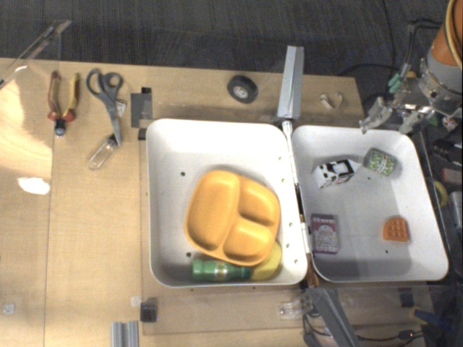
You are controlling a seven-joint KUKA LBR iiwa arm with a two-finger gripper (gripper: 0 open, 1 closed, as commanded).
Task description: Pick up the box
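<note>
Our gripper (394, 114) hovers at the frame's upper right, fingers apart. We should descend squarely over the box (325, 234), lying flat at the right bin's (427, 266) lower left.

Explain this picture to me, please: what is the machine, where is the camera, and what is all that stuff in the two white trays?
The camera looks down at a slant on a wooden bench. The machine is a robot arm coming in from the right; its gripper, a two-fingered claw, hangs over the far edge of the right bin with nothing in it. That bin has a small purple box, which the arm is meant to pick up, a black-and-white toy, a green-patterned item and an orange piece. The left bin has a yellow divided tray lying over a green bottle. Scissors, pliers and a tape roll lie on the bench.
</note>
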